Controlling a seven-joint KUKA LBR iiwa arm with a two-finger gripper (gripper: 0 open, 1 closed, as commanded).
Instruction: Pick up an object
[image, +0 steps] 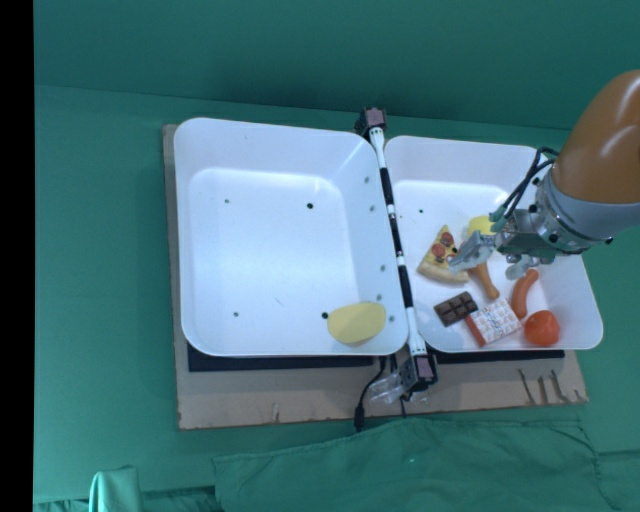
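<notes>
A green cloth covered the bench on every side, smooth across most of its spread. Toward twelve o'clock a faint horizontal line crossed it, and the cloth beyond looked a shade darker. At six o'clock a second layer of green fabric lay over the first, creased, with a visible hem. A flat sheet of brown cardboard lay at the centre, its edge showing most broadly toward six o'clock. Light was even and soft, brightest near the centre.
</notes>
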